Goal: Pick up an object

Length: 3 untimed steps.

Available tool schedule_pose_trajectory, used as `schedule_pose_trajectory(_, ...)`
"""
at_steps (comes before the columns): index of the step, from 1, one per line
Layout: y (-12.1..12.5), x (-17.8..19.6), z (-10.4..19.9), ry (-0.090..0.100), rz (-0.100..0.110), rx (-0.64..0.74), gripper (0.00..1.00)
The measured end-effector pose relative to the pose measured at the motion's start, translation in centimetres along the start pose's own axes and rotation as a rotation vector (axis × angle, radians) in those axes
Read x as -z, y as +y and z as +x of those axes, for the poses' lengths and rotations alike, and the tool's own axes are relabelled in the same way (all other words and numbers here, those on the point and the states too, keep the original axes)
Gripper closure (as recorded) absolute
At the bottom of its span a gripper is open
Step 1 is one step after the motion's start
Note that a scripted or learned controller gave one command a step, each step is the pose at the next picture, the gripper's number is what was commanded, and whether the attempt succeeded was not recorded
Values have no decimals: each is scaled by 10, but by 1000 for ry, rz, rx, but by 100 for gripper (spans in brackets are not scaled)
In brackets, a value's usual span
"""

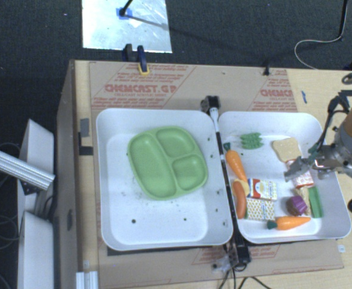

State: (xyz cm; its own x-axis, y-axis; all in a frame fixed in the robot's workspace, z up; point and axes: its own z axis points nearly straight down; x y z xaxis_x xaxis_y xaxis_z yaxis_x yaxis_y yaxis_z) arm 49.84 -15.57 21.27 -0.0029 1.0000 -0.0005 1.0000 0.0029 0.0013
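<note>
Camera view: gripper blurred over right bin; grip perhaps unreadable, cannot tell.

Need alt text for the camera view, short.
The arm's claw hangs low over the right bin among toy food: carrots, a bread slice, small cartons. The left bin holds a green divided plate.

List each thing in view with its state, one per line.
green divided plate: flat in the left bin, compartments bare
left bin: holds the plate
right bin: holds toy food
gripper: low over the right bin
carrots: lying along the bin's left wall
bread slice: flat
purple onion: lying near the gripper
</note>
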Motion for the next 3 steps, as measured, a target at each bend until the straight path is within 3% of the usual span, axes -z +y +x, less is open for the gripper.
schedule_pose_trajectory(1,59,-128,0,0,-1,0,0)
schedule_pose_trajectory(2,139,-128,55,2,-2,2,0)
schedule_pose_trajectory(3,138,-118,53,0,-1,4,100)
